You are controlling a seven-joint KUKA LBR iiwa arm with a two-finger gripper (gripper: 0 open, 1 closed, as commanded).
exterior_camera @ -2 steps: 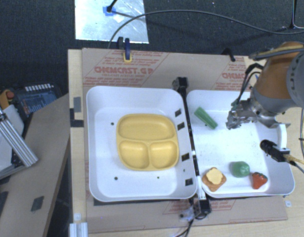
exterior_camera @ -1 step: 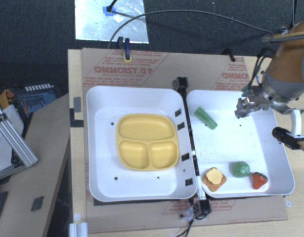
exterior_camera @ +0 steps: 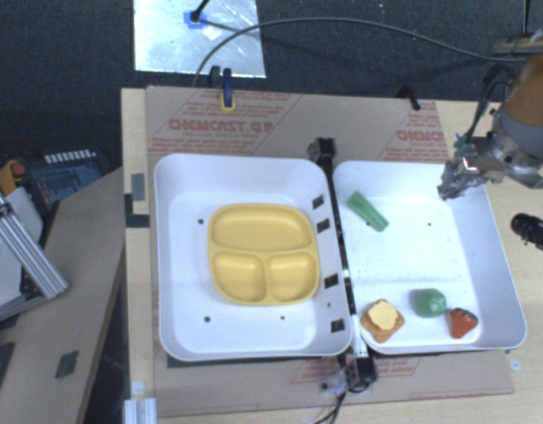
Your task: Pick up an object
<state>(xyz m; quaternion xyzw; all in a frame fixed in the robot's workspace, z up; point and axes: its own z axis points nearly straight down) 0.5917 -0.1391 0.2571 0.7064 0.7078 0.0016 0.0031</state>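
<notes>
Toward the right half of the frame, inside the right bin (exterior_camera: 496,263), we find four candidates for picking, since the task names no particular object. A green block (exterior_camera: 367,210) lies tilted in the bin's upper left part, alone and well apart from the others. Along the lower edge sit three more: a yellow-and-tan toy (exterior_camera: 382,319) near the lower left corner, a green rounded piece (exterior_camera: 429,302) to its right, and a red piece (exterior_camera: 463,322) just beside that, close to the lower right wall. We judge the block the easier target, because nothing crowds it, while the lower three lie close together and near the walls.

Over the bin's upper right corner we see the gripper (exterior_camera: 454,184), hanging at the rim and well apart from every object. Nothing is between its fingers; whether they stand wide or narrow we cannot tell, as they are small and dark against the bin. We take it that the arm sits high there because no descent toward a target has begun.

Moving left, the left bin (exterior_camera: 178,237) holds a yellow divided tray (exterior_camera: 260,253) lying flat at its centre, three compartments up. Both bins rest on brown cardboard (exterior_camera: 253,122).
</notes>
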